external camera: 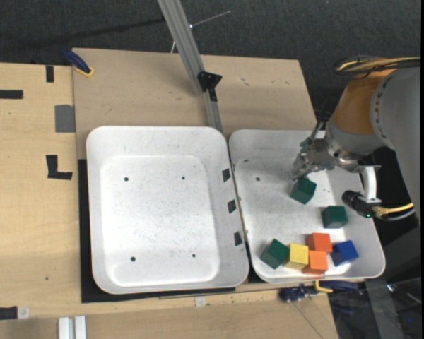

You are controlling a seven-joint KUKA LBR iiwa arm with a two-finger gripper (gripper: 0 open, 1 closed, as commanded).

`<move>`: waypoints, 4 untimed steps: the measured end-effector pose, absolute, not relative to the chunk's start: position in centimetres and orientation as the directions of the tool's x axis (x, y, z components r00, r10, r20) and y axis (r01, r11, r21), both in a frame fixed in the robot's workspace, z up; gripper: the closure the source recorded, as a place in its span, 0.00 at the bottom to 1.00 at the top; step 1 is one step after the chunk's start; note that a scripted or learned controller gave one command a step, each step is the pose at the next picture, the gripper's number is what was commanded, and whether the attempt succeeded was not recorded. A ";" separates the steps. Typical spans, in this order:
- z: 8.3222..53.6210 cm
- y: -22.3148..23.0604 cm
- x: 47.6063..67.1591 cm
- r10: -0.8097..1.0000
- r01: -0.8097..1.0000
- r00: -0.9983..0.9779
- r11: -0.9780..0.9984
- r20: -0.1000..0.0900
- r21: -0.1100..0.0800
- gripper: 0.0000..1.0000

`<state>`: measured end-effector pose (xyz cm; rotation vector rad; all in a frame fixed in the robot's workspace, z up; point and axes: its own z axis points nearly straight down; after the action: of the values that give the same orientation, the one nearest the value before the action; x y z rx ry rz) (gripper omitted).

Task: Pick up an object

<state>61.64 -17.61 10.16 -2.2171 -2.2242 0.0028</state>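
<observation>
Hand (307, 167): grey metal, in the right bin (268, 154); finger spread cannot be told. Directly below it, touching or nearly so: one dark green cube (304, 190), matte, tilted. Further below, well apart: green cube (334, 216); then a cluster along the bin's near rim of green (274, 253), yellow (298, 254), orange (318, 251) and blue (345, 251) blocks. Bins: shallow, white, speckled, round-cornered.

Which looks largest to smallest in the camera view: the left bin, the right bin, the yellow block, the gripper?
1. left bin
2. right bin
3. gripper
4. yellow block
The gripper sits higher, nearer the camera, so its place above the block is unsure.
</observation>
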 end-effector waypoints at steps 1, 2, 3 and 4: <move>16.5 -17.6 62.2 1.000 1.000 -0.002 0.002 -0.001 0.005 1.00; 21.0 -18.1 62.8 1.000 1.000 -0.001 0.001 -0.001 0.005 1.00; 25.4 -18.2 62.6 1.000 1.000 -0.002 0.002 -0.001 0.004 1.00; 27.3 -18.1 62.7 1.000 1.000 -0.001 0.001 0.000 0.001 1.00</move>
<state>62.66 -18.11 27.32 -2.2206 -2.2235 -0.0016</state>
